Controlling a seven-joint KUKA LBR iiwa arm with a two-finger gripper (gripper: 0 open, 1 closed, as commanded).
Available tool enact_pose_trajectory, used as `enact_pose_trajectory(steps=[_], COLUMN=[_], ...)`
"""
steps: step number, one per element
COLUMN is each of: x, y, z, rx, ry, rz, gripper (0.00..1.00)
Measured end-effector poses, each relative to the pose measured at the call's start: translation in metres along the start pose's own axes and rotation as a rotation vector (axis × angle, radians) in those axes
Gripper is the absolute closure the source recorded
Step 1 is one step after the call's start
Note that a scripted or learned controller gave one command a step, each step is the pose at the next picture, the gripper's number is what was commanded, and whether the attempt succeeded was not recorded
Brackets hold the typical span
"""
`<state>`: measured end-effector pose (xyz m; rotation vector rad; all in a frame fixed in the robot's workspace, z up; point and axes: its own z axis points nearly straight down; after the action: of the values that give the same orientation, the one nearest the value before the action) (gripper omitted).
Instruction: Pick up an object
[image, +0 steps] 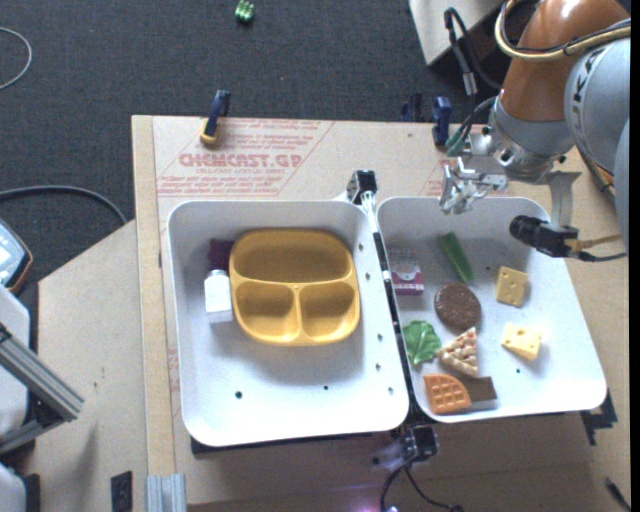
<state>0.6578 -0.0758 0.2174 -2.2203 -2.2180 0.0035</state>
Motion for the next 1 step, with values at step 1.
enact_pose_trajectory(steps=[1], x=[-0.0001], y=[0.0137], z=[-0.0004], rx=[-0.008], ry=[-0.003], rz=[-0.003], gripper=[1.0])
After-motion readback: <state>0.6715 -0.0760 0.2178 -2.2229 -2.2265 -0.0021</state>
